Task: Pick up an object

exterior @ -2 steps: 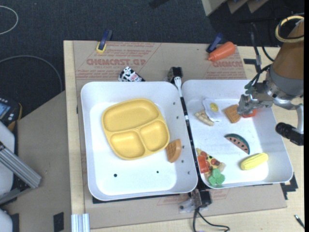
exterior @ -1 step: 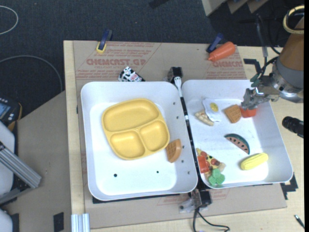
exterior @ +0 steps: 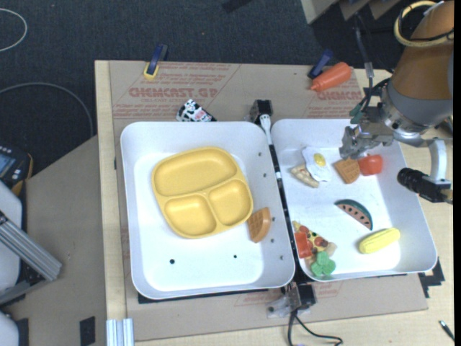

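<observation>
Grey claw (exterior: pixel 358 141) hangs over the right bin's (exterior: pixel 418 215) far edge, just above a brown block (exterior: pixel 347 170); whether it is spread, I cannot tell.

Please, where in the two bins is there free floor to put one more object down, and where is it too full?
Left bin: bare floor below the yellow plate, along the front wall, left of the bread piece. Right bin: a bare strip right of the watermelon slice and above the corn. Crowded: around the gripper, beside the tomato and egg.
</observation>
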